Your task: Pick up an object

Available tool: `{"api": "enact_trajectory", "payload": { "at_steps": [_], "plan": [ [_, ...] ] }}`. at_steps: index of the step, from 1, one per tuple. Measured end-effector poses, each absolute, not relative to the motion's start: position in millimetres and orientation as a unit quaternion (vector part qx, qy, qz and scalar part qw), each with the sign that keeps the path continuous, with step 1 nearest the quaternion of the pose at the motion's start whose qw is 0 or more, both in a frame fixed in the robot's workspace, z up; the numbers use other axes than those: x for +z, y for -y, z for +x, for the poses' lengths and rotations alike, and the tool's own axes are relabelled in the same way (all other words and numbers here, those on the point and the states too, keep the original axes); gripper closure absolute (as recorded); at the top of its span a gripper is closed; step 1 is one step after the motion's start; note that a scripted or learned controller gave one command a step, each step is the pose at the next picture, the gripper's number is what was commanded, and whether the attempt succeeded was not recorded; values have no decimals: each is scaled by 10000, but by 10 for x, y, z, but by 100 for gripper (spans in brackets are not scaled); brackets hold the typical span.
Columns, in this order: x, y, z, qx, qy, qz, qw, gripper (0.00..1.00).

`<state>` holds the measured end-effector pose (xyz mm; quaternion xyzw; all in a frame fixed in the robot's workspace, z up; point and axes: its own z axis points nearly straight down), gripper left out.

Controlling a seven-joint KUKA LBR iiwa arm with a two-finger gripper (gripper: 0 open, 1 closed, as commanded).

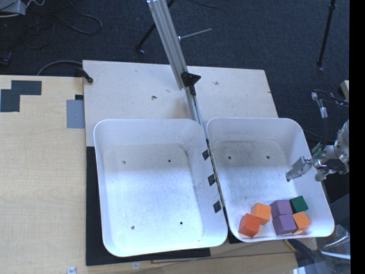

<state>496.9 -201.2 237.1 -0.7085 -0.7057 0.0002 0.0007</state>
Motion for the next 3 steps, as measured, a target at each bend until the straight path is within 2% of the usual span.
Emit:
{"api": "enact_trajectory", "payload": {
  "at_steps": [1,2,3],
  "plan": [
    [1364,2077,5649,15,7088,-7054,29,0],
    [897,1744,6110,-5,7084,-7058,-4,0],
    [910,1344,6366,1,7085,-7058,-4,0]
  ]
}}
